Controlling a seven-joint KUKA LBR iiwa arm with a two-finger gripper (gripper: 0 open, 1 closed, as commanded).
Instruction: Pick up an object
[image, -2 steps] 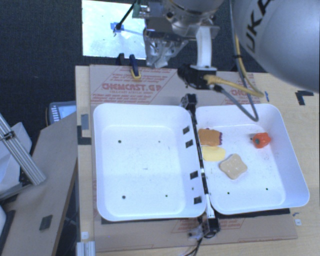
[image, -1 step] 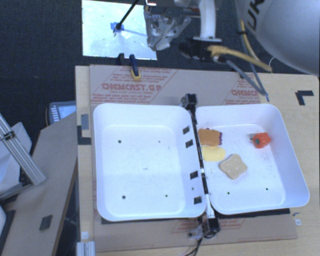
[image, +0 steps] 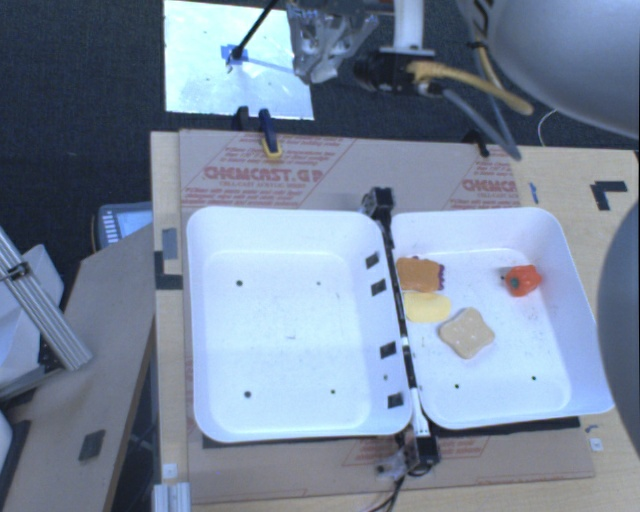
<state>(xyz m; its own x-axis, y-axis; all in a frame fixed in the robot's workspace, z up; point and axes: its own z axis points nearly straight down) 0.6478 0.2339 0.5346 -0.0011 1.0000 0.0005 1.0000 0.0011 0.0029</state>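
Observation:
The right bin (image: 560, 385) holds several small items. An orange-brown piece with a purple edge (image: 420, 273) lies near the bin's left wall. A flat yellow disc (image: 427, 307) lies just below it. A tan toast-shaped piece (image: 466, 332) sits below and to the right of the disc. A small red-orange object with a dark stem (image: 521, 280) rests toward the right. My gripper (image: 322, 45) hangs high at the top of the view, beyond the bench's far edge and well away from both bins, with nothing visibly in it.
The left bin (image: 215, 400) sits beside the right one, joined by a black-clipped divider (image: 390, 320). Cables and hoses (image: 450, 80) trail from the arm at top right. A yellow-tipped clamp (image: 270, 135) stands at the bench's far edge, and an aluminium rail (image: 40, 310) lies at left.

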